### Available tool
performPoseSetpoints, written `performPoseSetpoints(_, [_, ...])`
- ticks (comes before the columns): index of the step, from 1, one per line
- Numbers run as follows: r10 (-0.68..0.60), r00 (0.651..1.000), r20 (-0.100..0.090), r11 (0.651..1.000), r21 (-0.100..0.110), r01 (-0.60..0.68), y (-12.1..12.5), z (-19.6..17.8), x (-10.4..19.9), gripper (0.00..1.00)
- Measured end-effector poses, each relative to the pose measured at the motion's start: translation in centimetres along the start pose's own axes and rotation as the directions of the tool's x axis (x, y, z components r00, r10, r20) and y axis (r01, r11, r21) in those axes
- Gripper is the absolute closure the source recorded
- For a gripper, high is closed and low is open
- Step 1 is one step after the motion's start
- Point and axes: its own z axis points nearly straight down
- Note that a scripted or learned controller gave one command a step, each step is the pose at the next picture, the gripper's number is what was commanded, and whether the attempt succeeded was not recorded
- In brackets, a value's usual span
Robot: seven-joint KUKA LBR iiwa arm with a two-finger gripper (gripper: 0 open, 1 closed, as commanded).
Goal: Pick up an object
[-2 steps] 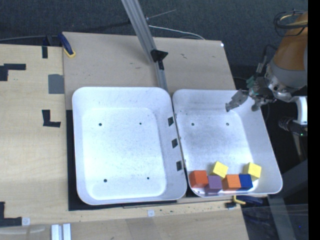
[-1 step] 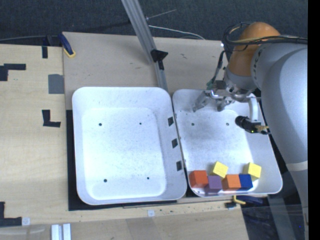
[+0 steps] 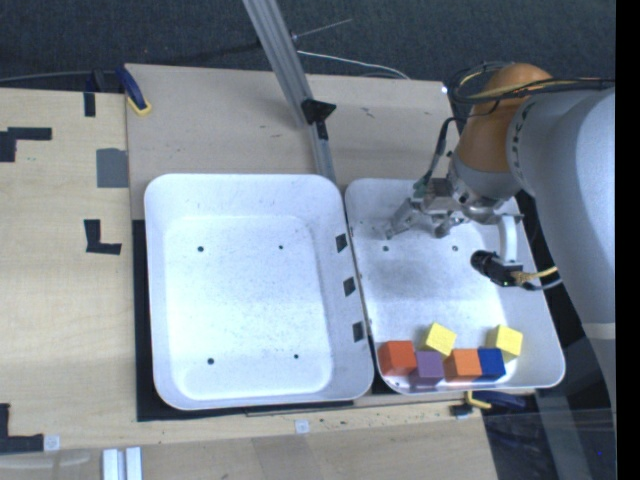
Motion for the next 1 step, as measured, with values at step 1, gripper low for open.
performPoseSetpoints(1, [-0.007, 1.000, 0.008, 1.000, 0.006, 0.007, 2.87, -0.13, 4.82, 0.00])
